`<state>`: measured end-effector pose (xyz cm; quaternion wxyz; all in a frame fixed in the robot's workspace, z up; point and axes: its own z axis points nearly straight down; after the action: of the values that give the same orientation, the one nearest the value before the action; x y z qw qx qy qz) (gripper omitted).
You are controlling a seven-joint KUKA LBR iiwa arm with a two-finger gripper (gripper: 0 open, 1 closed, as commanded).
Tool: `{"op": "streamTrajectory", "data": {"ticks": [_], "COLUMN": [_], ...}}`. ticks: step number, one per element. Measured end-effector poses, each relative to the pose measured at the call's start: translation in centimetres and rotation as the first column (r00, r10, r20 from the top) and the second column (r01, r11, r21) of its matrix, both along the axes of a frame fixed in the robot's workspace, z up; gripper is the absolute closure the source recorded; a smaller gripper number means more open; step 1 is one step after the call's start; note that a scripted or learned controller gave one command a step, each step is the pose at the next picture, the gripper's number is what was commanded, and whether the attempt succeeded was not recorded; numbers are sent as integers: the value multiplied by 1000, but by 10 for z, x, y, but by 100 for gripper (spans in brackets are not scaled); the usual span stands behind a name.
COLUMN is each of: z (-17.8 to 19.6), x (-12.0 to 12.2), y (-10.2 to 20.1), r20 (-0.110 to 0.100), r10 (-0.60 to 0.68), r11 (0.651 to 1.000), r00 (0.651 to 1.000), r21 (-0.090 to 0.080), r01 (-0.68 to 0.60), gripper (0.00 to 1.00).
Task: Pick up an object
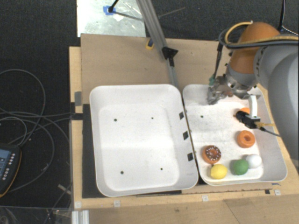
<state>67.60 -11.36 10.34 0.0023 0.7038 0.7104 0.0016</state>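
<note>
My gripper [215,96] hangs low over the far left corner of the right bin [205,118], with nothing visible under it. Toward the near end of that bin lie an orange ring [245,138], a brown sprinkled donut [211,154], a yellow ball [218,171], a green ball [240,166] and a white ball [254,161]. All of them sit well nearer the camera than the gripper. A small orange piece [243,111] peeks out farther back on the right.
The left bin [135,93] lies beside the right one, joined by black clips [185,135]. A slanted metal pole [156,27] rises behind the bins. Cables and a handheld pendant [7,164] lie on the floor at the left.
</note>
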Motion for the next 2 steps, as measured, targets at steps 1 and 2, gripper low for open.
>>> {"op": "streamTrajectory", "data": {"ticks": [1,2], "z": [66,131], "x": [0,3], "y": [-1,3], "r20": [3,4], "r10": [-4,-3], "r11": [1000,1000], "r00": [1000,1000], "r21": [0,0], "r01": [4,3], "gripper": [100,100]}}
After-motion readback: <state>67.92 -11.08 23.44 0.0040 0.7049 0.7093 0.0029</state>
